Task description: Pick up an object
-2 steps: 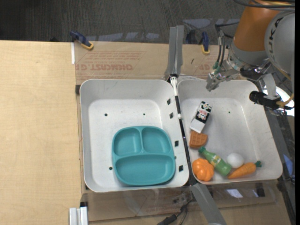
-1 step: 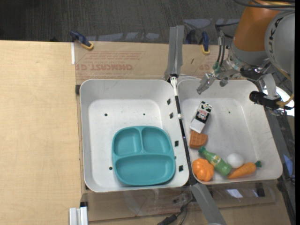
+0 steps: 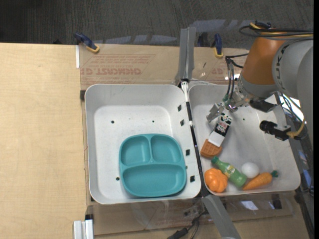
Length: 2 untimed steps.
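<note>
My gripper (image 3: 219,113) hangs low over the upper left part of the right bin (image 3: 256,146), pointing down and left from the grey arm with its orange band. Just below it lies a tan wedge-shaped toy (image 3: 213,146) with a black and white end (image 3: 223,127) that reaches up to the gripper's tip. I cannot tell whether they touch. Along the bin's near wall lie a green bottle (image 3: 230,171), an orange round fruit (image 3: 216,180), a white ball (image 3: 250,170) and a carrot (image 3: 259,180).
The left bin (image 3: 104,113) holds a teal divided plate (image 3: 150,164) in its near half. A divider (image 3: 188,118) separates the two bins. Cables and a black fitting (image 3: 273,128) hang off the arm over the right bin's right side. Cardboard lies behind the bins.
</note>
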Available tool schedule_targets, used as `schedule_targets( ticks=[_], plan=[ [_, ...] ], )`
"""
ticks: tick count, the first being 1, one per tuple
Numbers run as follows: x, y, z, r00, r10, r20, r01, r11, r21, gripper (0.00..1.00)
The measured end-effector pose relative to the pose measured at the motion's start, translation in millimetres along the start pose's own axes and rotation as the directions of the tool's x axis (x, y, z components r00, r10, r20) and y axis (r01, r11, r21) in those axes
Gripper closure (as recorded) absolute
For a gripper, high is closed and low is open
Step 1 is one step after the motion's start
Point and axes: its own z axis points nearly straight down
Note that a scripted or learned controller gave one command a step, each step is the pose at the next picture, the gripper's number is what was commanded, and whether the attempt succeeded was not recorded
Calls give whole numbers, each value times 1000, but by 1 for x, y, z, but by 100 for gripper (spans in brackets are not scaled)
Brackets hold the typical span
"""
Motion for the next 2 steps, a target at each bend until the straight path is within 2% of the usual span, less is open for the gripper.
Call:
schedule_targets(
  ticks=[1, 2],
  plan=[
    [23, -46, 0, 999, 48, 0, -48, 999, -1, 0],
    [20, -47, -10, 999, 52, 2, -52, 999, -3, 100]
  ],
)
